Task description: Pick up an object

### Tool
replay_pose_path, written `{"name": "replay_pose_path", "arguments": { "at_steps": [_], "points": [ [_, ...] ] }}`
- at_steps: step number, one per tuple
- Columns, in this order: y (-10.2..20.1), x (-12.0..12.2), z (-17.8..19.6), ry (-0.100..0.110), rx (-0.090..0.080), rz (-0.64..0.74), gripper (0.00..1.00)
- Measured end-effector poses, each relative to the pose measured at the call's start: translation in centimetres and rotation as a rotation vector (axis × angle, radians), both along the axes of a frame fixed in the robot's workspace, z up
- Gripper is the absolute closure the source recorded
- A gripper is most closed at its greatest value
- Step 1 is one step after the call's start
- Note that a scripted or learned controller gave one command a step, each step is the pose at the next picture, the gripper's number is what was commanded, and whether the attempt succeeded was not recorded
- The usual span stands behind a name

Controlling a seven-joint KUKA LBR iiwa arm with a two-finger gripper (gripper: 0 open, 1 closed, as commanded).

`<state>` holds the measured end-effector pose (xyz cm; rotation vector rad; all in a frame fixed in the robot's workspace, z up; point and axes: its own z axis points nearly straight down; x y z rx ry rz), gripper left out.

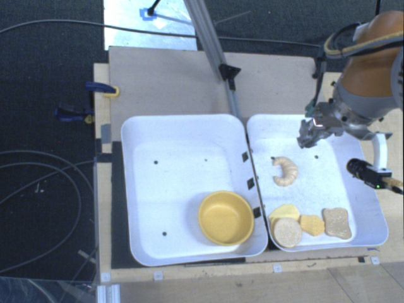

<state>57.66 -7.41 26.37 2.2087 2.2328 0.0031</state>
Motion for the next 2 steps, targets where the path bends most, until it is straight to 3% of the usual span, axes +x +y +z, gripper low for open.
{"name": "replay_pose_path", "arguments": {
  "at_steps": [2],
  "points": [
    [11.2,2.3,-1.0,-0.001,0.0,-0.001,1.0]
  ]
}}
